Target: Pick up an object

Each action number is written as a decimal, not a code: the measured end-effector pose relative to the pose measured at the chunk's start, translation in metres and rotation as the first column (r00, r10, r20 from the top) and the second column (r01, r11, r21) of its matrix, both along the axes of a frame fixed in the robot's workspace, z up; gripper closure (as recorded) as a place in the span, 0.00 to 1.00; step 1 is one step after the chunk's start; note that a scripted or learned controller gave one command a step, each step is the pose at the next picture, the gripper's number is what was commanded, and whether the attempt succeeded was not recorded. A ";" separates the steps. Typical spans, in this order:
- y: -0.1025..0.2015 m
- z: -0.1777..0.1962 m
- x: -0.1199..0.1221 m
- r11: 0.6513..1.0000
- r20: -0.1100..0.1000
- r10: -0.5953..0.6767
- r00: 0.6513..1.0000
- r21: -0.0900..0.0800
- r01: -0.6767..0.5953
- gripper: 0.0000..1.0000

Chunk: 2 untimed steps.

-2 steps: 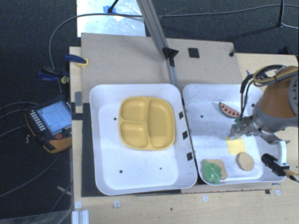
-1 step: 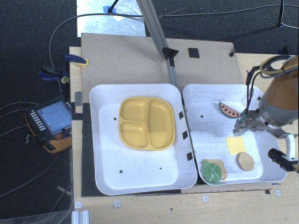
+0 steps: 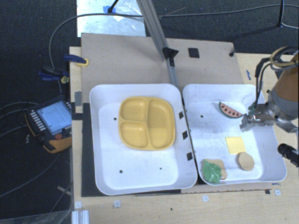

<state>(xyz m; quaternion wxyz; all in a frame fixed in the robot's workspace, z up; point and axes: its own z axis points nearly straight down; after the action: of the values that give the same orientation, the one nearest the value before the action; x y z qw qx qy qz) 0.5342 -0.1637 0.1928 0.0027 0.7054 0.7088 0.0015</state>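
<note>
So there are two white bins side by side on the bench [image 3: 140,55]. The left bin [image 3: 105,171] has a yellow divided plate [image 3: 146,123] sitting in its upper middle. The right bin [image 3: 205,101] has the toy food: a watermelon slice [image 3: 229,110] near the top, a yellow square [image 3: 235,144] lower down, a round tan cookie [image 3: 245,161] just below and to the right of that, and a green thing on a tan piece [image 3: 213,170] at the bottom left. The arm [image 3: 286,94] comes in from the right, and the hand [image 3: 248,122] hangs over the right bin's right side, just right of the watermelon and above the square. Nothing sits between its fingers; honestly can't tell if they're spread or pressed together.
</note>
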 end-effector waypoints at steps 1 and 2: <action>0.001 0.045 -0.004 1.000 0.000 0.001 1.000 0.000 -0.001 1.00; 0.046 0.048 0.017 1.000 -0.002 0.004 1.000 0.002 -0.004 1.00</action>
<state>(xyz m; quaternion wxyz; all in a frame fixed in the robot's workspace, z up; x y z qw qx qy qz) 0.5514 -0.1178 0.2408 0.0015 0.7040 0.7102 0.0015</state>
